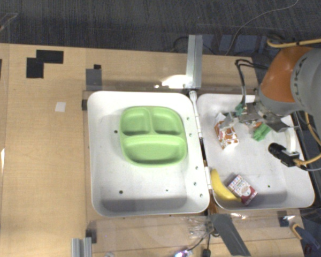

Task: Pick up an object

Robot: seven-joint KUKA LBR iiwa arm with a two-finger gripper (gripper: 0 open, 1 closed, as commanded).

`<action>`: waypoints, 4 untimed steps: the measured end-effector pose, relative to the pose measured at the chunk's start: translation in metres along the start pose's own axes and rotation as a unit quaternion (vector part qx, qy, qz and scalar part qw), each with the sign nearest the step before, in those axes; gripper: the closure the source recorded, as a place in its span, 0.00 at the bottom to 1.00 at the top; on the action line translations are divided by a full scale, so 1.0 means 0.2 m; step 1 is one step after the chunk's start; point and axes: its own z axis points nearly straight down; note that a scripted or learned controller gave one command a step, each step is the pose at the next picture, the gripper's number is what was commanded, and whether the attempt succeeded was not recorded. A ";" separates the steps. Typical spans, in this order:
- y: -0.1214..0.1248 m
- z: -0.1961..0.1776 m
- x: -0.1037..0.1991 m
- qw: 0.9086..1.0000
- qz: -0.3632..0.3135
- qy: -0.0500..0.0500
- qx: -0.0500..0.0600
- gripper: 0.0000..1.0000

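Observation:
My gripper (245, 113) hangs low over the back of the right bin (297, 197), below the arm's orange band. A small red and white carton (226, 134) lies just to its left and front. A green object (260, 132) sits right beside the gripper on its front right. At the bin's front left corner a yellow banana (219, 184) lies against the wall. A red and white box (241, 188) rests next to the banana.
The left bin (104, 197) holds a green divided plate (151, 134) near its middle. A metal divider post (195, 63) stands at the back between the bins. Wooden bench surface stretches to the left.

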 end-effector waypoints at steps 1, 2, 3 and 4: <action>0.10 0.00 0.01 0.995 -0.101 -0.003 0.003 0.00; 0.13 -0.08 0.03 0.994 -0.105 -0.001 -0.004 1.00; 0.14 -0.08 0.03 0.994 -0.105 -0.001 -0.005 0.00; -0.01 -0.09 -0.37 0.993 -0.119 0.003 0.018 0.00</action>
